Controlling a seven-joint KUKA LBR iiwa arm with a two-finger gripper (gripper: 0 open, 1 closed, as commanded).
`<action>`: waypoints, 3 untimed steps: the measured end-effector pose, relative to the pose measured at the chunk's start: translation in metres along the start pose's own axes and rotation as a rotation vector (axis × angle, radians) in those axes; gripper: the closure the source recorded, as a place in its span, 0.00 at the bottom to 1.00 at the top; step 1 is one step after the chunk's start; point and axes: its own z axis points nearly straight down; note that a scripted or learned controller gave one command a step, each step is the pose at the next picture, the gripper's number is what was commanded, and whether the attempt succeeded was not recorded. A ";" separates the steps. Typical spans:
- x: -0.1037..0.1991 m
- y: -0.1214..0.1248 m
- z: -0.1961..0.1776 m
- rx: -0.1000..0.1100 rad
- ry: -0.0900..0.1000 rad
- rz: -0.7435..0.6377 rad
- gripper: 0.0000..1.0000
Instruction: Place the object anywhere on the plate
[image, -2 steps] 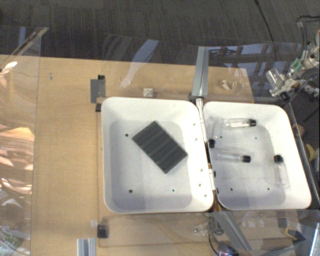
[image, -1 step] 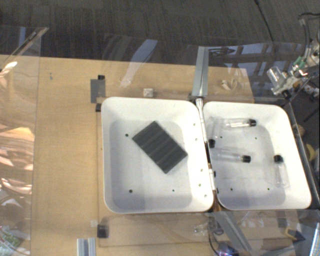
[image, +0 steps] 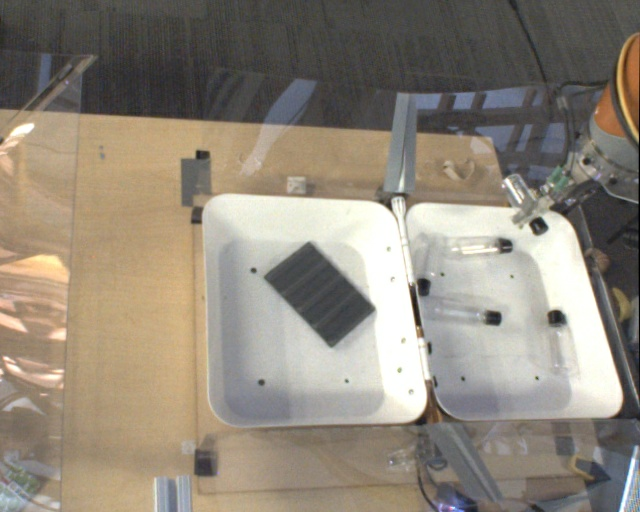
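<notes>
A dark grey ribbed plate (image: 319, 293) lies flat and turned at an angle in the left bin (image: 228, 390). Three clear tubes with black caps lie in the right bin (image: 590, 400): one at the back (image: 475, 245), one in the middle (image: 463, 313), one by the right wall (image: 558, 348). My gripper (image: 545, 195) hangs over the right bin's back right corner, far from the plate. A short shiny piece with a black end (image: 527, 208) shows at its tip. I cannot tell whether that is a tube or part of the gripper.
A grey metal bar (image: 402, 145) runs back from the seam between the bins. Small black and grey blocks (image: 197, 180) stand at the left bin's corners. A glossy transparent sheet (image: 35, 250) covers the bench at the left.
</notes>
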 end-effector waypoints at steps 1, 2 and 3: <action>0.008 0.005 -0.049 -0.004 -0.003 -0.018 1.00; -0.001 0.000 -0.083 -0.003 -0.003 -0.057 1.00; 0.000 0.001 -0.089 -0.002 -0.003 -0.082 1.00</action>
